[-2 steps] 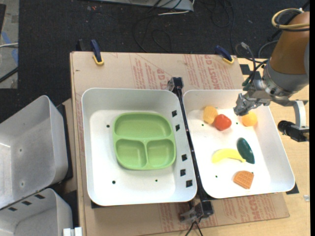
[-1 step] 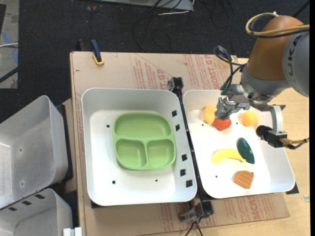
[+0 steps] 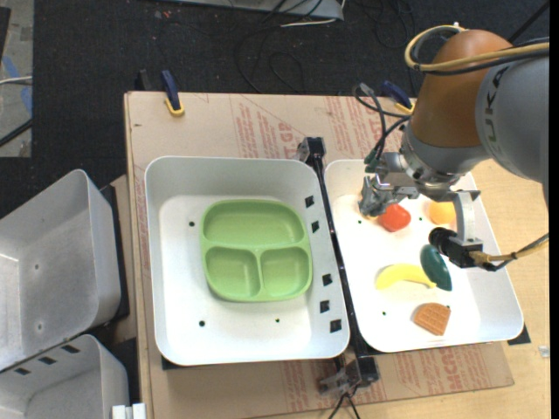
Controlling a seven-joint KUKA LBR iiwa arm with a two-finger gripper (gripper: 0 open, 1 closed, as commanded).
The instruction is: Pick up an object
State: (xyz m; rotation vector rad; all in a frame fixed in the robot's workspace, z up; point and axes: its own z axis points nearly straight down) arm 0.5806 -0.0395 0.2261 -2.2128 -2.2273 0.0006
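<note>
Tool [image 3: 381,201]: low in the right bin [image 3: 489,321], its far left part; open or clenched, cannot tell.
Red object [image 3: 395,218]: just beside the tool, touching or not unclear.
Banana [image 3: 403,277]: mid-bin, by a dark green piece [image 3: 436,267].
Green tray [image 3: 257,250]: left bin [image 3: 175,260].

You look down from one fixed camera above the bench [image 3: 218,374], tilted at a slant. It frames both bins: the arm [image 3: 489,103] enters from the right, over the right bin [image 3: 489,326]; the left bin [image 3: 175,321] lies beyond it.
</note>
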